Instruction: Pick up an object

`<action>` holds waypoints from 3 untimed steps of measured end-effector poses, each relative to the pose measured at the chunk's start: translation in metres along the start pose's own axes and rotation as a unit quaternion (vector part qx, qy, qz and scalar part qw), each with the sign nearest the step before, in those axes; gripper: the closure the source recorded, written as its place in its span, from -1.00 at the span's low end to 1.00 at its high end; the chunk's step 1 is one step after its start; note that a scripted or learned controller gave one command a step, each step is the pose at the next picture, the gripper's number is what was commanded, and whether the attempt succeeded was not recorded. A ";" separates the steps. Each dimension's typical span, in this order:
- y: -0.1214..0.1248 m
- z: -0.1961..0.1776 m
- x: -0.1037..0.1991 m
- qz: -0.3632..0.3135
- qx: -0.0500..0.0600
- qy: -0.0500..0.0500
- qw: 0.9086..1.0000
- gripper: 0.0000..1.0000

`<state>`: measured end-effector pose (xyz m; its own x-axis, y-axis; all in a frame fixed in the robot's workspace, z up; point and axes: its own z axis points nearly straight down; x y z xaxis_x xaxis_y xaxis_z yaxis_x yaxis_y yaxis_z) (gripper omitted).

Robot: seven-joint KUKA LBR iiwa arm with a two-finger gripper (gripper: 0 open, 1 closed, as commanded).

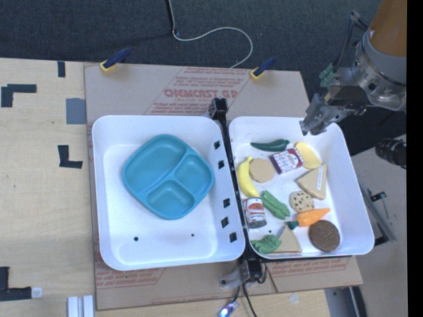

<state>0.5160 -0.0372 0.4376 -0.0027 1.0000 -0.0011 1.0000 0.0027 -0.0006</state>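
The right bin (352, 177) holds several toy foods: a banana (246, 177), a green chili (269, 144), a purple packet (286, 160), a yellow lemon-like piece (307, 154), a round tan biscuit (262, 170), a cheese wedge (312, 182), a chip cookie (301, 201), a carrot (310, 217), a brown patty (324, 235), a small can (255, 212), a green pod (275, 205) and a sandwich slice (283, 243). My gripper (316, 121) hangs above the bin's far right corner, just beyond the lemon-like piece, with nothing seen in it.
The left bin (106, 177) carries a blue divided plate (168, 176). Black clips run along the divider (228, 183) between the bins. A white cable (211, 35) lies beyond the cardboard base, with blue and yellow clamps (115, 59) at its far corners.
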 end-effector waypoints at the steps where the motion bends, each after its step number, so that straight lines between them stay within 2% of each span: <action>1: -0.033 0.142 0.029 0.001 0.010 0.001 1.000 1.00; 2: -0.030 0.194 0.085 -0.002 0.004 0.001 1.000 1.00; 3: -0.031 0.072 0.047 0.002 -0.006 0.000 1.000 1.00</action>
<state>0.4844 0.0093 0.3651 0.0011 1.0000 -0.0002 0.9999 -0.0011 0.0106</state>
